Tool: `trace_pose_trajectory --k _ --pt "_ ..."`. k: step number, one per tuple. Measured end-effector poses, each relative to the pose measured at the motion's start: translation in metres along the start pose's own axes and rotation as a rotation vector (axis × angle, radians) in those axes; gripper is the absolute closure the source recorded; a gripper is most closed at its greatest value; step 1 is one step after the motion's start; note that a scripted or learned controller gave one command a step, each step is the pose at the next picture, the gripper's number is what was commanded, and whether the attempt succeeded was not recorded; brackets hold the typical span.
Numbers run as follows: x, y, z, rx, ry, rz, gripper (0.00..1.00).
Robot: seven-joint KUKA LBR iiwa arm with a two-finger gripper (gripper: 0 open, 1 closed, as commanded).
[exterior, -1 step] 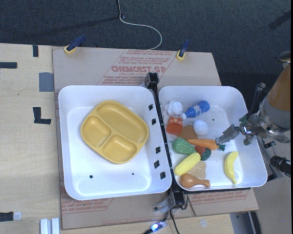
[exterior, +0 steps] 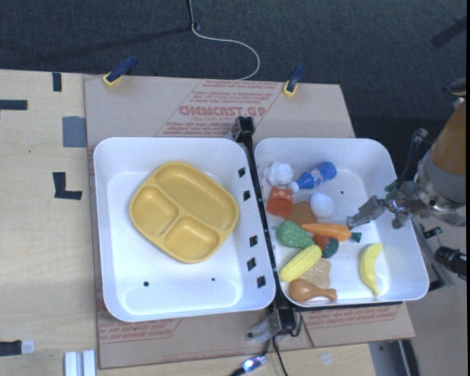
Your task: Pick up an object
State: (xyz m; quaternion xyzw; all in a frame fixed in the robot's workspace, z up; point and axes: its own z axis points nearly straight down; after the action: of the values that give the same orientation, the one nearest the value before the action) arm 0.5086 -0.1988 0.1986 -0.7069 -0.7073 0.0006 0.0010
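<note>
The gripper [exterior: 366, 212] is hovering over the right bin [exterior: 380, 157], its fingers slightly parted and holding nothing. The toy food is lying just left of it: a carrot [exterior: 326, 230] nearest the fingertips, a white egg [exterior: 322, 204] beyond, a blue bottle [exterior: 316, 175] farther off, and a banana [exterior: 370, 268] on the near side. The left bin [exterior: 113, 159] is carrying a yellow tray [exterior: 183, 210]. Both bins are resting on the desk [exterior: 31, 210].
</note>
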Motion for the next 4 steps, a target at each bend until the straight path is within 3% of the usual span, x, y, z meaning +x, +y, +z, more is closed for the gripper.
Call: trace_pose_trajectory --k 2,3,4 --pt "0.003 0.002 0.116 -0.002 -0.001 -0.002 0.0" --pt "0.002 0.001 0.104 -0.003 -0.002 -0.001 1.0" --pt "-0.002 0.008 0.058 -0.004 -0.002 0.0 1.0"
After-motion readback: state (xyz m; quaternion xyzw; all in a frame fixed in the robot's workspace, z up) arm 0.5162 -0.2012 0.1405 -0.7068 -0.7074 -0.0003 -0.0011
